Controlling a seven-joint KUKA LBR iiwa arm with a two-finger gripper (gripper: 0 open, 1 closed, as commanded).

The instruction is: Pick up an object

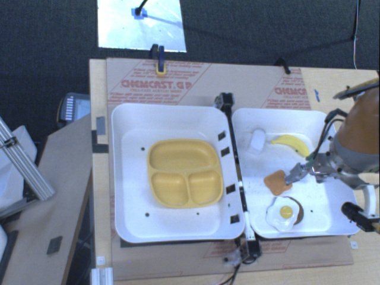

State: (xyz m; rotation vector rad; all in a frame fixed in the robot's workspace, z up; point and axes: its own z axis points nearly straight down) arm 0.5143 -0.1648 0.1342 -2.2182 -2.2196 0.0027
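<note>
In the right bin (320, 119), the end effector (295, 174) sits at the edge of a flat, orange-brown, toast-like piece (275, 183); whether its fingers are apart, together, or clamped on the piece cannot be told. At six o'clock from the piece lies a glossy fried egg (283, 213), white with a round yellow yolk. A curved yellow banana (292, 143) lies at one o'clock, a small white block (257, 140) at eleven o'clock. The left bin (127, 177) carries a smooth yellow three-compartment plate (181, 172).
</note>
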